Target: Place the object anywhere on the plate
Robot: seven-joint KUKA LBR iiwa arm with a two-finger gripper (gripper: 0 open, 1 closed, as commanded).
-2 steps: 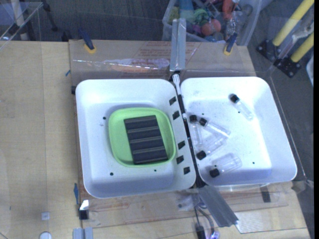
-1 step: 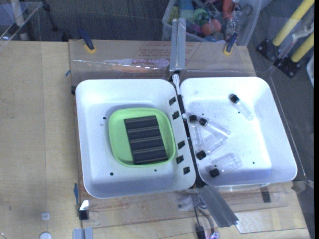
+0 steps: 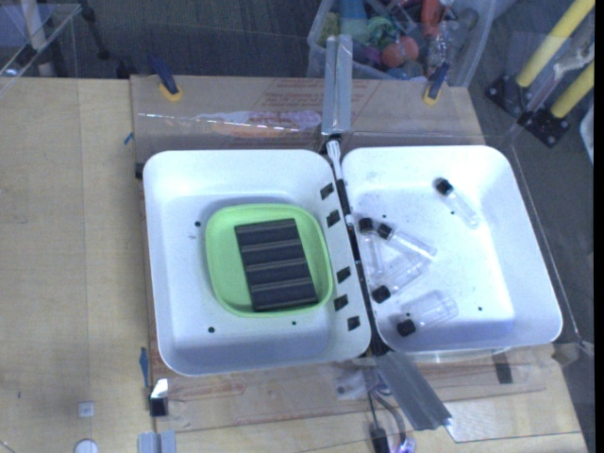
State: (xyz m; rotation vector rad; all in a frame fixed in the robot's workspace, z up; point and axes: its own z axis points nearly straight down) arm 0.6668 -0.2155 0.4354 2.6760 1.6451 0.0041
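End effector state: cannot tell. Nearest the tabletop's front edge, a capped clear vial (image 3: 423,311) lies in the right bin (image 3: 514,291), with more vials (image 3: 398,243) toward the divider and one (image 3: 456,200) further back. In the left bin (image 3: 170,192), the dark ribbed block (image 3: 276,265) rests flat on the green plate (image 3: 219,258). A toy box (image 3: 406,17) stands past the far edge.

wooden bench (image 3: 66,253) | clear toy crate (image 3: 406,17) behind | dark floor (image 3: 189,17)
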